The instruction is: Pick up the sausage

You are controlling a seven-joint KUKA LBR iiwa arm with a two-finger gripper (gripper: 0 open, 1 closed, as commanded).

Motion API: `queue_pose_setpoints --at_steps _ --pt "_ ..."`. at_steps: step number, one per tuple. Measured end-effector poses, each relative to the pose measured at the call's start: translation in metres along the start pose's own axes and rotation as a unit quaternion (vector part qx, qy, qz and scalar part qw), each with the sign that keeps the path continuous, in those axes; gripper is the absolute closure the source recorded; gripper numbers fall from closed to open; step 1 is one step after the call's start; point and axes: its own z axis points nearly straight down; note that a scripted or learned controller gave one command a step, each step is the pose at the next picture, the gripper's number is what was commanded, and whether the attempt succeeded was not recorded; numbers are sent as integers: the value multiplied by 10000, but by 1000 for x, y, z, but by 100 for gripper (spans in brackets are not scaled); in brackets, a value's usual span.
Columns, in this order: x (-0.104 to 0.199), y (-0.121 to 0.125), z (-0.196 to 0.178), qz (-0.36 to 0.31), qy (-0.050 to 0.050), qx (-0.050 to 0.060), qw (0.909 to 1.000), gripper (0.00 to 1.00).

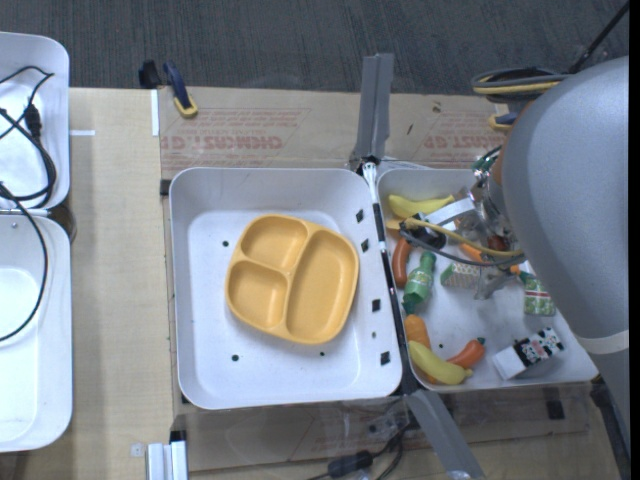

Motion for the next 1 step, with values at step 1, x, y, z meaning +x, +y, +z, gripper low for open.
queue_pose_setpoints --at_steps 1 --pt "-105 -22 -46 21 -5 11 10000 0"
